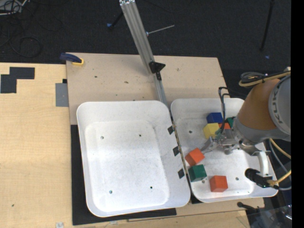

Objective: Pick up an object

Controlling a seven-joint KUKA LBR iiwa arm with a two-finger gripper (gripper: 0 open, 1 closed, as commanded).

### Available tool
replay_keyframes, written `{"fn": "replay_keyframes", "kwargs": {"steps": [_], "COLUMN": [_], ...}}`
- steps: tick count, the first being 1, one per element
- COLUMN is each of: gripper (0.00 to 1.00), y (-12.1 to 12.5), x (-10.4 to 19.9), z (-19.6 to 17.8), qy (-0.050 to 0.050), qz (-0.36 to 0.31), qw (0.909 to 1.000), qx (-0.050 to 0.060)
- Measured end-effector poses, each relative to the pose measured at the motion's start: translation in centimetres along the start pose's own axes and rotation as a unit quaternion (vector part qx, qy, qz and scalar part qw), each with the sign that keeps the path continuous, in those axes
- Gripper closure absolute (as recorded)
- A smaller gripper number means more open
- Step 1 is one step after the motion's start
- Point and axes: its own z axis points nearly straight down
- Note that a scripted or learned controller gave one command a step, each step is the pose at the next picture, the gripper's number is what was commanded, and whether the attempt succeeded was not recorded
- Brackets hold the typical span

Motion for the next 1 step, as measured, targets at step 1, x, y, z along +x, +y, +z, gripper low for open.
{"fn": "replay_keyframes", "kwargs": {"steps": [1], "gripper": [1.00], "y": [-0.04], "x": [-0.17], "z": [-1.18], "qy": [0.001], "qz": [0.004], "qw": [1.0000], "qx": [0.000]}}
